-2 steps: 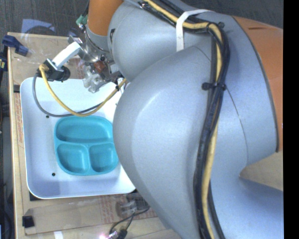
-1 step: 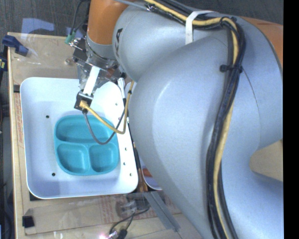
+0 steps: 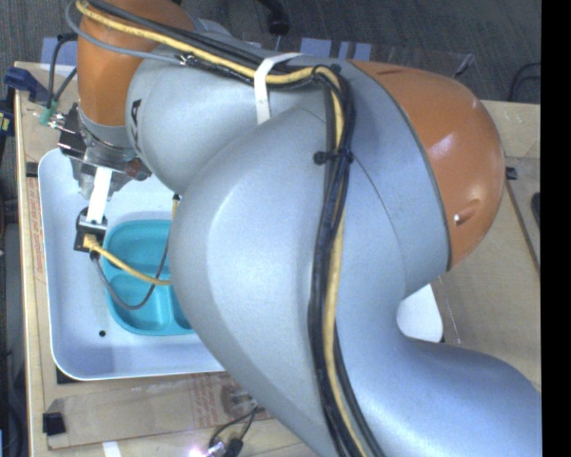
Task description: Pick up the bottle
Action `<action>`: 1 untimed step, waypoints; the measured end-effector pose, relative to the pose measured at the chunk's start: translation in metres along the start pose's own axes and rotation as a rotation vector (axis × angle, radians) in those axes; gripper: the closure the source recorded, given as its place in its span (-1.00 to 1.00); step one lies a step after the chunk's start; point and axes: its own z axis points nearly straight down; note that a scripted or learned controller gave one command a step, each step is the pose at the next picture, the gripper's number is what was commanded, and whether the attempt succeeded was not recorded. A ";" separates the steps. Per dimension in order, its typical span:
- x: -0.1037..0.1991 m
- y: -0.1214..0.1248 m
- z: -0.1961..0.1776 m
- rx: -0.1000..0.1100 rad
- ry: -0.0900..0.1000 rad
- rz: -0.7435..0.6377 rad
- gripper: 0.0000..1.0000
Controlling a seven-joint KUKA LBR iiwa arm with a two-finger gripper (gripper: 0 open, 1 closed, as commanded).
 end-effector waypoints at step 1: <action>-0.102 0.019 -0.074 -0.003 0.004 0.478 1.00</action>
